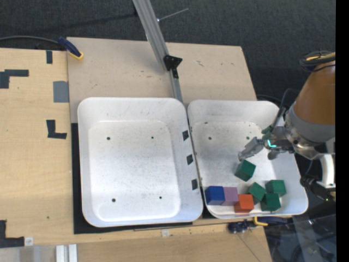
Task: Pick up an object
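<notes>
Camera view, taken from the near edge of the counter [136, 64] outward: the right bin [218, 124] holds a huddle of small blocks along its near rim, a blue cube [215, 194] and a lilac cube [230, 194] side by side, an orange cube [245, 202] just beside them, and three dark green blocks, one [256, 190] touching the orange one and two more [277, 186] [270, 202] toward the right corner. They sit bunched, probably because the shallow floor lets loose pieces gather at the low edge. A little farther in, apart from the huddle, a single green cube [245, 170] sits tilted, one corner toward the bin floor, which suggests it is lifted or tipped rather than lying flat. Directly above and touching it is the tool [256, 149], reaching in from the right on the grey arm [319, 105]. Its fingers look spread only narrowly, one grey finger [248, 148] slanting down to the cube's top; whether the cube is truly pinched between both fingers I cannot tell, since the far finger is hard to make out. The isolated cube is the sensible target, having room around it. The left bin [87, 113] lies beyond reach of this move, and a metal bar [152, 26] crosses the far counter.
</notes>
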You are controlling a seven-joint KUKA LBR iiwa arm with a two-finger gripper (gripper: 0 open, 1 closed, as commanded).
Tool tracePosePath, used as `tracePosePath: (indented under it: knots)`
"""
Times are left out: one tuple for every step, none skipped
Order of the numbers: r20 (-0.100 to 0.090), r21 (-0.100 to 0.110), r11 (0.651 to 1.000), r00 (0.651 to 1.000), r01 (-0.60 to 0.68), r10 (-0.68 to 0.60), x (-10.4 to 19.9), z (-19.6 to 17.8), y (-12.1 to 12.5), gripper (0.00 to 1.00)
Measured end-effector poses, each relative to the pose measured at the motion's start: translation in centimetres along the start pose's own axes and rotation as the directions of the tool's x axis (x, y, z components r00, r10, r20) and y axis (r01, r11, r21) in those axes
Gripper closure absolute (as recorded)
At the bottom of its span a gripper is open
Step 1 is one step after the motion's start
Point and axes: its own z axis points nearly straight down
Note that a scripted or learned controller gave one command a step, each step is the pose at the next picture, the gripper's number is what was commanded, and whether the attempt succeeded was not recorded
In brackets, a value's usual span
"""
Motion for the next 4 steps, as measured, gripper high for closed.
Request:
tracePosePath:
  knots:
    - [0.0,-0.004,1.0,1.0,0.001,-0.001,0.0,-0.2,0.1,0.0]
    - [0.0,0.003,1.0,1.0,-0.001,0.001,-0.4,5.8,-0.7,0.0]
    - [0.0,0.002,1.0,1.0,-0.001,0.001,-1.1,11.8,-0.4,0.0]
    - [0.002,-0.002,1.0,1.0,-0.001,0.001,-1.0,13.6,-0.5,0.0]
